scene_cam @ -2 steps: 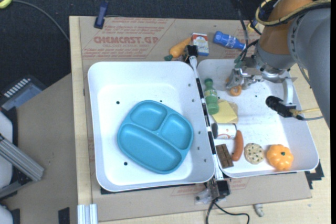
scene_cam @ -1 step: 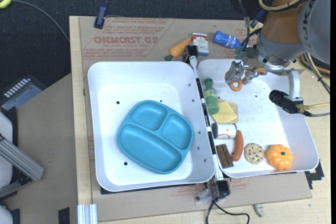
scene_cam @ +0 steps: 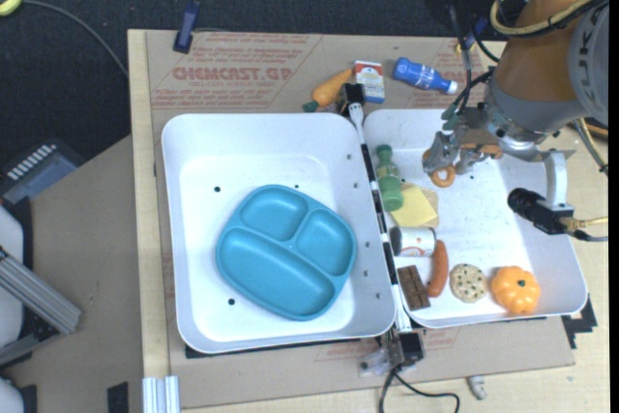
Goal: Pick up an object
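A smooth, glossy blue plastic tray [scene_cam: 285,251] is seen in a white plastic bin [scene_cam: 193,208]; brown cardboard [scene_cam: 242,73] looks matt.

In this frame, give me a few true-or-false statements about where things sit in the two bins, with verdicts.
1. The blue divided tray lies in the left bin. True.
2. The small pumpkin sits in the left bin. False: it sits in the right bin, near its front right corner.
3. The blue bottle lies outside both bins, on the board behind them. True.
4. The gripper hangs over the left bin. False: it is over the right bin, by a small orange ring.
5. The cookie lies between the sausage and the pumpkin. True.
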`<action>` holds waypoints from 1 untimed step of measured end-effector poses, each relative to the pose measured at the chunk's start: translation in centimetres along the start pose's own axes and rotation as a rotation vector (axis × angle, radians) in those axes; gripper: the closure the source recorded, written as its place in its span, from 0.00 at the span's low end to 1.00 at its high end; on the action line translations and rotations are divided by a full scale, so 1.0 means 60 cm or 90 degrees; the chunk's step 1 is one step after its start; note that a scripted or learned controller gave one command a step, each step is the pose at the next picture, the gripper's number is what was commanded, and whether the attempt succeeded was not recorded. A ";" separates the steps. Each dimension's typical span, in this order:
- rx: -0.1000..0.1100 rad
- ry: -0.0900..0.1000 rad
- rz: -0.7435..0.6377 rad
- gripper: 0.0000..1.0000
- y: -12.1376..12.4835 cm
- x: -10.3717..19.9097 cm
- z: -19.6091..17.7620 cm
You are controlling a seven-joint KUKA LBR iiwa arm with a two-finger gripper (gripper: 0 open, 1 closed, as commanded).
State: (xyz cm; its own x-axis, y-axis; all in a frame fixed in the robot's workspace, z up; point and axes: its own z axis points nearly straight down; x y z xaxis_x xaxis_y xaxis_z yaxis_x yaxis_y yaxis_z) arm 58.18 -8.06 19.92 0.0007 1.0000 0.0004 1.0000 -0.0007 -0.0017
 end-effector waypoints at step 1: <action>0.000 0.001 -0.001 1.00 -0.040 0.118 -0.034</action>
